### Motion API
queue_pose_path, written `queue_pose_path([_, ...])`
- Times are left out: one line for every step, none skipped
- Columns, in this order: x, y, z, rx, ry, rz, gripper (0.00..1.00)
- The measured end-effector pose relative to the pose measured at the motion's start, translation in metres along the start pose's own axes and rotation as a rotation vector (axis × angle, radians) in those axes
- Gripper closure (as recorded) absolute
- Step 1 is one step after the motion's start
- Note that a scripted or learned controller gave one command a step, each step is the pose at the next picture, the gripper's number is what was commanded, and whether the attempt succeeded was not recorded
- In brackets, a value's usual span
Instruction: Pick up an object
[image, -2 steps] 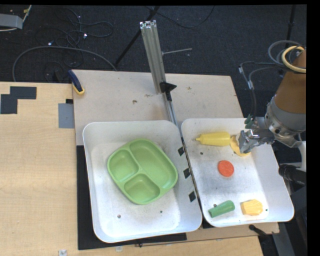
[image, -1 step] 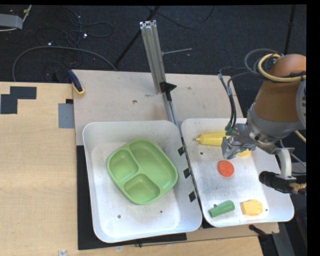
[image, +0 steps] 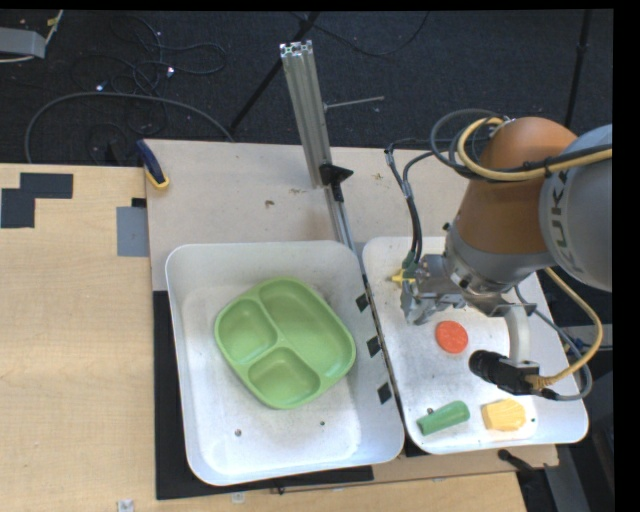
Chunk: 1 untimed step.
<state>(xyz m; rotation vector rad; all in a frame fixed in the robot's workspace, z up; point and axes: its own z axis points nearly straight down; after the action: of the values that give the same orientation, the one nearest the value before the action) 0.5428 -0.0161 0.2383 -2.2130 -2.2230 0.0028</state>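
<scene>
White bins sit side by side on the desk (image: 70, 350). Near the middle of the right bin (image: 400, 375) lies an orange disc (image: 452, 337). The hand (image: 422, 298) hangs over that bin at 10 o'clock from the disc, near it. Whether it is open or closed, and whether it has hold of anything, cannot be told. A green cylinder (image: 443, 418) lies at 6 o'clock from the disc and a yellow block (image: 504, 415) at 5 o'clock. The left bin (image: 200, 420) holds a green divided plate (image: 285, 342).

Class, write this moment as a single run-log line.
pincer: over right bin, near orange disc | also there: green cylinder, yellow piece | left bin: green divided plate
</scene>
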Motion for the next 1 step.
queue_pose_path([0.0564, 0.0043, -0.0008, -0.002, 0.0, -0.001, 1.0])
